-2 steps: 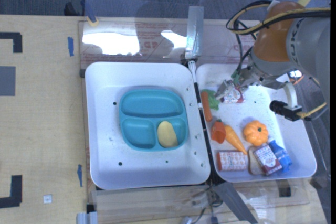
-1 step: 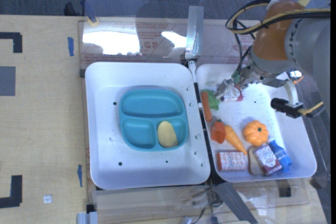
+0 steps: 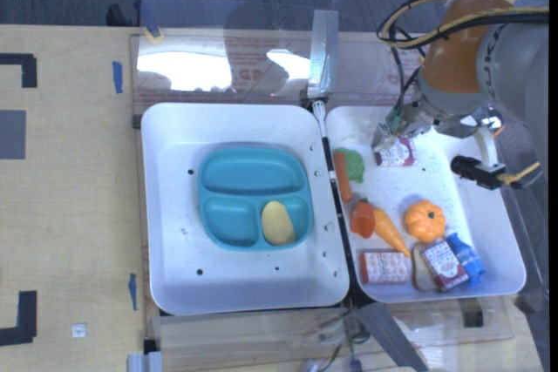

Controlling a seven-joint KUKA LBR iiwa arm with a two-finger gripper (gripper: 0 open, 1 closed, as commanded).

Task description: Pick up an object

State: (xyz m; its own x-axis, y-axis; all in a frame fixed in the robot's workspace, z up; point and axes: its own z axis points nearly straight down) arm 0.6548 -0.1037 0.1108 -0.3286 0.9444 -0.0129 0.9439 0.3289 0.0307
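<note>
Bench (image 3: 61,213), pale wood, with black marks and blue tape tabs along its left part. Arm (image 3: 514,57), grey with an orange band, entering from the right and bending down over the far end of the right bin. Left bin (image 3: 166,187), white and shallow, holding a teal tray (image 3: 253,179) with three compartments; a yellow lemon (image 3: 278,222) lies in the tray's near right compartment. Right bin (image 3: 501,231), white, touching the left bin along a shared edge and holding the loose items. Gripper (image 3: 390,135), at the far left part of the right bin, its tip down just above a small red-and-white packet (image 3: 397,154); whether the fingers are spread or closed cannot be told at this angle, and nothing is plainly seen between them. Packet: lying on the bin floor just below the gripper tip, touching or nearly so. Green item (image 3: 352,163), near the bin's left wall, with a thin orange stick (image 3: 343,180) beside it along the wall. Carrot (image 3: 380,224), orange, lying at a slant in the middle of the bin. Pumpkin (image 3: 425,220), small, orange, just right of the carrot. Red box (image 3: 385,267), at the near edge, below the carrot. Blue-and-red pack (image 3: 452,262), in the near right corner, just beside the red box and below the pumpkin.
</note>
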